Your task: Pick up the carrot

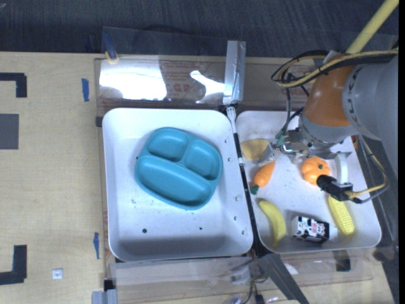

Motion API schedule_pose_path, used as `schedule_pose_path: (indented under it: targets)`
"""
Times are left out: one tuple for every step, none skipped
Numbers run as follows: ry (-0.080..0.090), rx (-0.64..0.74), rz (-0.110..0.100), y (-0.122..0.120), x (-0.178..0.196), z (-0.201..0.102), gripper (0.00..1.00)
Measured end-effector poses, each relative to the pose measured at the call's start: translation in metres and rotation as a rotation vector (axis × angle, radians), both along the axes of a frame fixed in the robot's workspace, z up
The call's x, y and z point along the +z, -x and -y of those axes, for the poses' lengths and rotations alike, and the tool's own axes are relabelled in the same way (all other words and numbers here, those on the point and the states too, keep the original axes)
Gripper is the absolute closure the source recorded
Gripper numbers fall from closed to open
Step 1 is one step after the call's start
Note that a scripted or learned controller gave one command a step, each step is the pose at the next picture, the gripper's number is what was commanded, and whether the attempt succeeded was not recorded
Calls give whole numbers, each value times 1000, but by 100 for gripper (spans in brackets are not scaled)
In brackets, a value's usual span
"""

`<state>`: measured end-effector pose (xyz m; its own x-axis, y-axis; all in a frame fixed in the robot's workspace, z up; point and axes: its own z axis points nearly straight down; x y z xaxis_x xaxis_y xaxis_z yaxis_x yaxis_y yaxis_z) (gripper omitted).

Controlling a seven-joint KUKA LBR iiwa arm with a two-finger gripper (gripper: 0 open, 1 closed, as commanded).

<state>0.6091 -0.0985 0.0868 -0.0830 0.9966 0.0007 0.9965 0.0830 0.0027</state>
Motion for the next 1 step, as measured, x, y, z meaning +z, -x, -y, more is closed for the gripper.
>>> schedule_pose_path:
  targets:
    - [2,66,2,-8,0,1,0]
